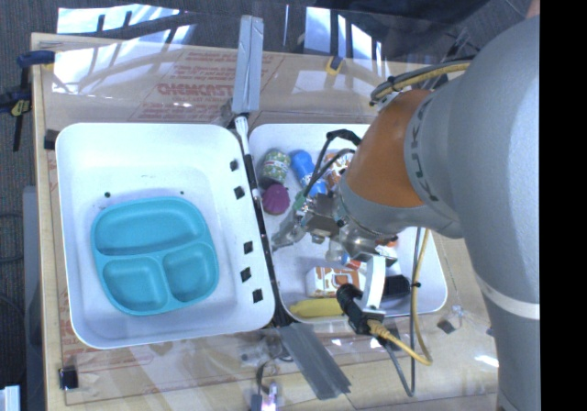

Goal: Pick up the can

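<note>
A: Start with the biggest thing. Where is the arm?

B: It reaches in from the right and hangs low over the right bin, covering much of its middle. The left bin on the counter carries a teal divided tray and nothing the task concerns.

A: And the tool?

B: The tool sits down among the clutter near the divider side of the right bin. Whether it is spread or pressed together, the viewer cannot tell; wrist and cables blur into it.

A: The can?

B: The best candidate is the blue cylinder lying near the bin's far wall, beside a greenish round item and a purple object. It rests in the bin, close to the tool but not visibly between anything.

A: So progress?

B: By this picture, the approach looks made; the grasp and lift appear still left.
</note>
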`<move>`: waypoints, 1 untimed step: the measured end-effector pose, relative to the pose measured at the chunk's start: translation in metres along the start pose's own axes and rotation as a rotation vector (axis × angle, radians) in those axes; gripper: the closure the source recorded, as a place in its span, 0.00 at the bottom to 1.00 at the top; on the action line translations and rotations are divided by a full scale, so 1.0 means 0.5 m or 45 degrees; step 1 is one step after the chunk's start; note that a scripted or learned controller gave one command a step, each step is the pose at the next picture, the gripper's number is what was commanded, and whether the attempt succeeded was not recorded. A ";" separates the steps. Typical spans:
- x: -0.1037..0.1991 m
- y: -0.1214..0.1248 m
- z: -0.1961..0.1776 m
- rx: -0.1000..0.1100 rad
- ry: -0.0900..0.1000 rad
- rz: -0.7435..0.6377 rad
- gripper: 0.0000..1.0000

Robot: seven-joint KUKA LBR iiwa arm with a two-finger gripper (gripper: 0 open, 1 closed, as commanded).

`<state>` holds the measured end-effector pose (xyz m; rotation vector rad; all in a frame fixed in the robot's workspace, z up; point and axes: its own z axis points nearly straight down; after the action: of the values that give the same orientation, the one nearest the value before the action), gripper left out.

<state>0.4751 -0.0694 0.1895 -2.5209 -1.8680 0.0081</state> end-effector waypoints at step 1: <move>0.085 0.048 -0.002 0.000 0.002 0.328 0.00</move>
<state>0.5105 -0.0359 0.1901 -2.7396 -1.5280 0.0068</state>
